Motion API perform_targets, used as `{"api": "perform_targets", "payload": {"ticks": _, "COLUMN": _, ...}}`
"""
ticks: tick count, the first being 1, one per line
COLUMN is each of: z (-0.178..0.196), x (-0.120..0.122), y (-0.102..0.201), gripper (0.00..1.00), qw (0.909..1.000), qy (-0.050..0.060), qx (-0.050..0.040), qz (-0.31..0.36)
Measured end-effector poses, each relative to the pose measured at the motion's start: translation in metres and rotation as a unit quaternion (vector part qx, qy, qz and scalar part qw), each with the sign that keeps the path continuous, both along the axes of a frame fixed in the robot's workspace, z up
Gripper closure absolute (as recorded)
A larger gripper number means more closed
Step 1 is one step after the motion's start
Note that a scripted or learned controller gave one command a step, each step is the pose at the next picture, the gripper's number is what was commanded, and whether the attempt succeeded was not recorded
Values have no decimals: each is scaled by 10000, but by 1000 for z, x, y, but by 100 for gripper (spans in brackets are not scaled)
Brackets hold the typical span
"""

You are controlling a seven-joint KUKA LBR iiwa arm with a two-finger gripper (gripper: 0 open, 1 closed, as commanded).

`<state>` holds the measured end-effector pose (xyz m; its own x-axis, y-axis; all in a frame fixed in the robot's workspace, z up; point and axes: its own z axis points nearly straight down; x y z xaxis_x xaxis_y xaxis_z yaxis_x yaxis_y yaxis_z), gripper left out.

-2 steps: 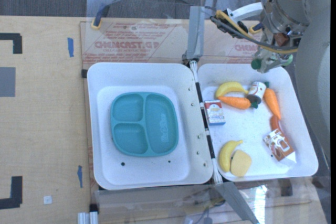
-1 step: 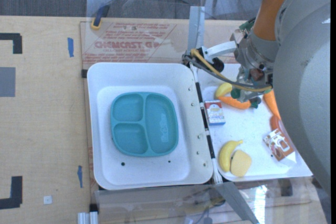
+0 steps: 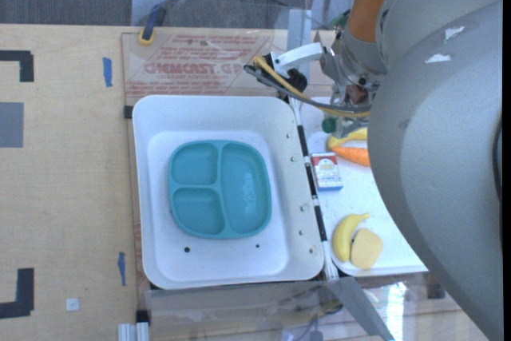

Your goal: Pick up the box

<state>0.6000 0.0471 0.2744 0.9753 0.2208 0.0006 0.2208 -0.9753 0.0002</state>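
Note:
The box point(image 3: 326, 172) is small, red on top with white and blue below, and lies flat near the left wall of the right bin point(image 3: 358, 267). My gripper point(image 3: 350, 97) hangs over the far end of that bin, above and behind the box and apart from it. The grey arm with its orange band point(image 3: 375, 4) covers most of the right bin. Nothing shows as held.
An orange carrot point(image 3: 352, 152) and a green item point(image 3: 330, 124) lie just behind the box. A banana point(image 3: 346, 232) and a yellow round piece point(image 3: 367, 249) sit nearer the front. The left bin point(image 3: 152, 132) holds a teal divided plate point(image 3: 220, 189).

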Motion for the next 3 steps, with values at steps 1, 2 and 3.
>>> {"api": "perform_targets", "payload": {"ticks": 1, "z": -24, "x": 30, "y": 66, "gripper": 100, "qw": 9998, "qy": -2, "qx": 1, "qz": 194}}
{"api": "perform_targets", "payload": {"ticks": 2, "z": -91, "x": 33, "y": -18, "gripper": 100, "qw": 10000, "qy": 44, "qx": 7, "qz": -49}}
{"api": "perform_targets", "payload": {"ticks": 3, "z": 35, "x": 53, "y": -69, "gripper": 100, "qw": 10000, "qy": 15, "qx": -1, "qz": -97}}
